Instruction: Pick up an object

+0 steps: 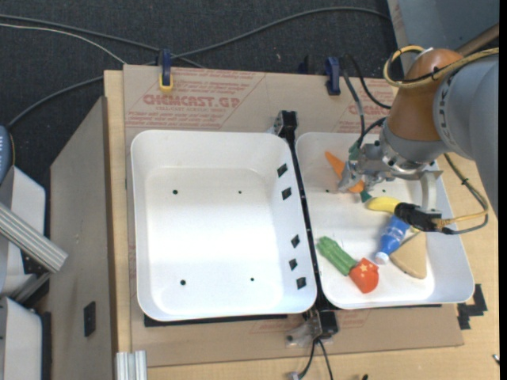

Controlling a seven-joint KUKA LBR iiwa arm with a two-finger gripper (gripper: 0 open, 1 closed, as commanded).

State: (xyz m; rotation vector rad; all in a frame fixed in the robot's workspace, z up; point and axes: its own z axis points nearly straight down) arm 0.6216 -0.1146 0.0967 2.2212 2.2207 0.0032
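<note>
The bench is covered by a cardboard sheet [238, 93] printed in red with "CHEMCAST G.P", partly legible, with a 2nd red print partly hidden near the arm. A yellow clamp [165, 70] and a blue clamp [333, 75] grip its far edge. The left bin [150, 212] shows bare white floor with 4 small dark holes. The right bin [451, 283] contains 6 items: an orange piece [335, 163] near the far wall, a green object [335, 256] touching a red object [364, 276], a yellow object [381, 204], a blue bottle with white cap [393, 237], and a tan wedge [412, 258]. The gripper [360, 176] sits low beside the orange piece; whether it is wide or narrow cannot be told.
</note>
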